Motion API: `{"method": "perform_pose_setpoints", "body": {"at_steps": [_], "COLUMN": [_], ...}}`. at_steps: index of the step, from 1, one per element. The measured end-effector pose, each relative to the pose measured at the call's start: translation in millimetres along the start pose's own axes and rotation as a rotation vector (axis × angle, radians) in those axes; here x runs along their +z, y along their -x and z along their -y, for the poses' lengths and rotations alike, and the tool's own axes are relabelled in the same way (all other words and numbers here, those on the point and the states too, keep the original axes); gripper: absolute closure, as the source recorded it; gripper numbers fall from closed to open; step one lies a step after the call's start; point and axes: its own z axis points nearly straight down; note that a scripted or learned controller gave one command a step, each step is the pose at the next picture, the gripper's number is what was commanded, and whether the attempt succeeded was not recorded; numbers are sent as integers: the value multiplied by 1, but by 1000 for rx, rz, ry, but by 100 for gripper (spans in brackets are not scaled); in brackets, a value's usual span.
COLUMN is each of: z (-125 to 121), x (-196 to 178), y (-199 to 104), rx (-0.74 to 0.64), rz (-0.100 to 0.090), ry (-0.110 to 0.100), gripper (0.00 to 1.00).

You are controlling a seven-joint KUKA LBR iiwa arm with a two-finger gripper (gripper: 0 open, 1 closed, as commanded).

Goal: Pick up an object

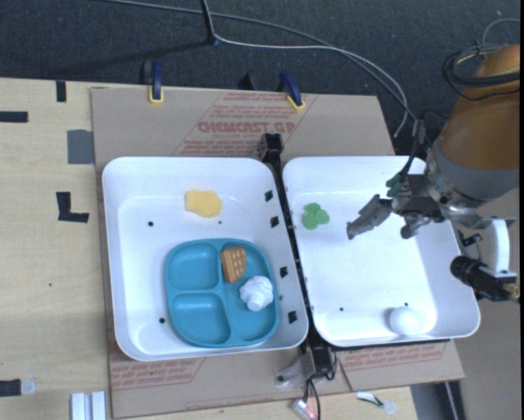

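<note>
Two white bins sit side by side in the camera view. In the right bin point(419, 269), the gripper point(386, 217) hangs with fingers spread and nothing between them. A green object point(314, 216) lies just beside it, toward the bins' shared wall. Centre over it, descend straight, then close; a white ball point(408, 320) rests near the bin's front rim.

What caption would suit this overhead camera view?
Gripper hovering over the right bin beside a green object.
</note>
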Motion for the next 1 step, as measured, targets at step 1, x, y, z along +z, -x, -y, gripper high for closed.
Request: {"method": "perform_pose_setpoints", "body": {"at_steps": [1], "z": [-104], "x": [40], "y": [4], "rx": [0], "rz": [2], "ry": [3], "gripper": [0]}}
